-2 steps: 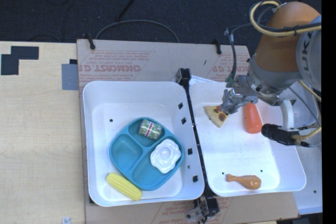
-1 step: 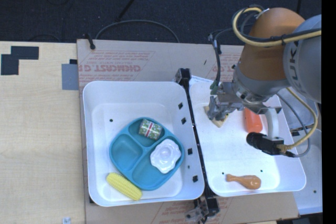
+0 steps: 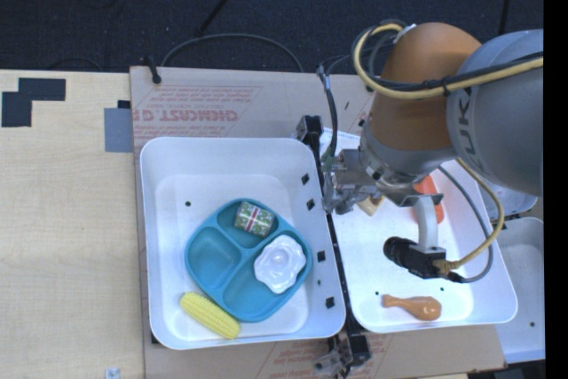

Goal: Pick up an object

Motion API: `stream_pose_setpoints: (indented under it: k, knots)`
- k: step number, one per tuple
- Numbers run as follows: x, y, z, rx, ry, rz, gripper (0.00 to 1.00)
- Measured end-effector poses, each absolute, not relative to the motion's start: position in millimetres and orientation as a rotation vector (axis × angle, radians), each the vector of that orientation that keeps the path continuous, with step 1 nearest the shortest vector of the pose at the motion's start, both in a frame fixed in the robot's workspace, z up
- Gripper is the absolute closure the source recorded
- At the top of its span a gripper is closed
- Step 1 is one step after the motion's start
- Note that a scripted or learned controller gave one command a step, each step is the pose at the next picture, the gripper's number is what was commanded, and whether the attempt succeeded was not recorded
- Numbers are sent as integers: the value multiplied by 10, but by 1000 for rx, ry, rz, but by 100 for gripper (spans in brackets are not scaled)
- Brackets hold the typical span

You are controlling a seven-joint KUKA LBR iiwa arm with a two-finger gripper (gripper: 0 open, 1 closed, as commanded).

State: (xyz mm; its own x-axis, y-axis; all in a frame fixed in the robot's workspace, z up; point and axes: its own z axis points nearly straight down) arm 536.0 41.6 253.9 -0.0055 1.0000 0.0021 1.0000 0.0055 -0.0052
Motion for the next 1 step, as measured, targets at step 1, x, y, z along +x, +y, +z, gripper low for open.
stream_pose_setpoints:
  k: [1]
  knots:
    - [5183,845,2459,-2214,-2222,6,100]
